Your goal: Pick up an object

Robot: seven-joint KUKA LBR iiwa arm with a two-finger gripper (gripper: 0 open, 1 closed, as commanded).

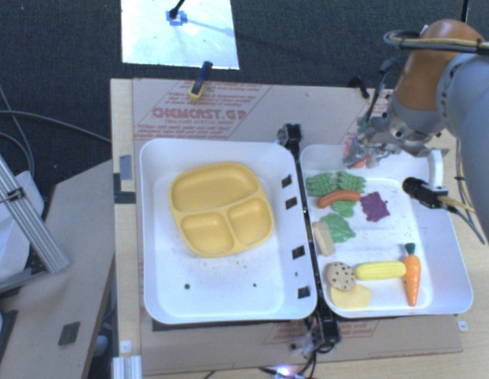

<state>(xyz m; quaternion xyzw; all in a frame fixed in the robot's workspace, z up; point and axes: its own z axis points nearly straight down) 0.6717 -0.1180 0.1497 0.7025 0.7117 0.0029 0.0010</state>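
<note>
The right bin (449, 235) holds several toy foods: two green leafy pieces (335, 183), an orange-red sausage (338, 199), a purple piece (374, 206), another green piece (336, 227), a cookie (339, 275), a corn cob (378, 271) and a carrot (411, 273). My gripper (359, 156) hangs over the back left corner of this bin, just behind the leafy pieces. It is small and cluttered in the camera view. Something reddish (351, 144) shows at its left side, but I cannot make out what it is.
The left bin (161, 275) holds a yellow divided plate (222, 208). A black divider with clips (301, 212) runs between the bins. A black part with cables (424, 193) juts over the right bin's back right. A pale yellow piece (351, 296) lies near the front edge.
</note>
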